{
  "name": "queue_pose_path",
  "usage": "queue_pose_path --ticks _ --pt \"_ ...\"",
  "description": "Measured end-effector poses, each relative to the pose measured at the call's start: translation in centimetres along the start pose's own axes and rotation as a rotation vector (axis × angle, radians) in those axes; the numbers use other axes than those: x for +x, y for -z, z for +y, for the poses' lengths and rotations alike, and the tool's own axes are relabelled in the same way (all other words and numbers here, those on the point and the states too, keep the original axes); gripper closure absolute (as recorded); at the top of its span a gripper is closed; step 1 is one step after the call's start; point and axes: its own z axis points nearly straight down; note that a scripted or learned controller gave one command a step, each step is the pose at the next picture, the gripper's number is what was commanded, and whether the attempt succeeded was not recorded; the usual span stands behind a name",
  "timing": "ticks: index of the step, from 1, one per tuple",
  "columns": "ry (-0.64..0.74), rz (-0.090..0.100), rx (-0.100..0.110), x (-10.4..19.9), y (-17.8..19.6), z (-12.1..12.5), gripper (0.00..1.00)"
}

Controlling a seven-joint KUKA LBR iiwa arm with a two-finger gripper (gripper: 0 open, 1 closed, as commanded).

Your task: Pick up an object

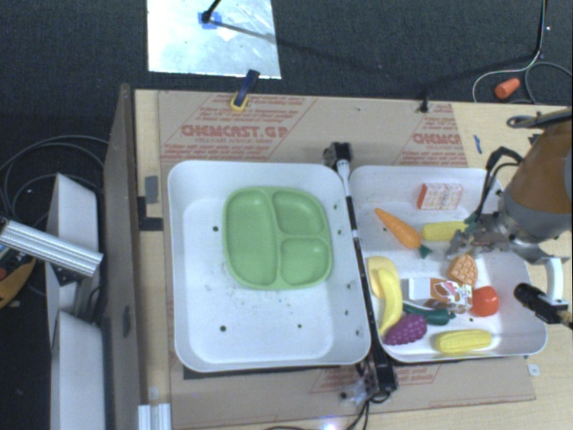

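From the overhead camera we see the gripper (pixel 467 237) low in the right bin (pixel 519 343), just above the orange waffle piece (pixel 463 268) and beside the corn cob (pixel 441 231); whether anything is pinched we cannot tell. That bin also holds a carrot (pixel 398 227), banana (pixel 387 289), grapes (pixel 406 330) and tomato (pixel 484 301). The left bin (pixel 201 330) holds a green divided plate (pixel 275 237).

Two white bins (pixel 192 240), one green divided plate (pixel 274 238), and roughly ten toy food items (pixel 397 227).
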Motion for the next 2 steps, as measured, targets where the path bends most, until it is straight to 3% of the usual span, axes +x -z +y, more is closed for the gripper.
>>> queue_pose_path --ticks 1,2 --pt "-0.002 0.001 0.001 1.12 8.72 -4.05 1.00" --pt "-0.001 0.001 0.002 1.11 8.32 -3.91 0.00"
